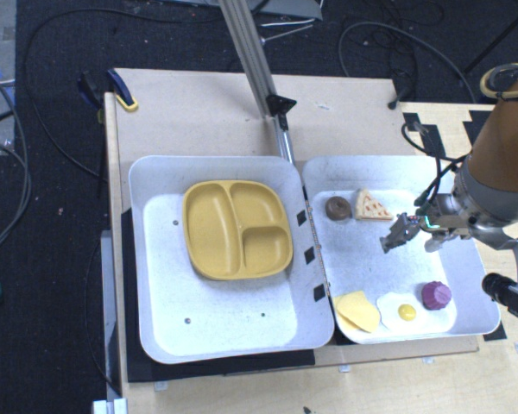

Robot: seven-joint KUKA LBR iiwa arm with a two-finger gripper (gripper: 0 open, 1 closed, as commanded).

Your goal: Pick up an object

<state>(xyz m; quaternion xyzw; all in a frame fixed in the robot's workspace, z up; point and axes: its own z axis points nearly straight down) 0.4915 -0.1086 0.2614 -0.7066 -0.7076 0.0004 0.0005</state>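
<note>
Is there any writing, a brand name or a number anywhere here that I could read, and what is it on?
None can be read.
The yellow divided plate, both white bins and the toy foods bear no print.
The arm shows no legible label; a green light glows near the gripper.

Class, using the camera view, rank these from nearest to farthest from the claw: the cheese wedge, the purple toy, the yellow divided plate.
Measured from the claw:
1. Cheese wedge, just up and left of it in the right bin.
2. Purple toy, lower right corner of the right bin.
3. Yellow divided plate, in the left bin.
</note>
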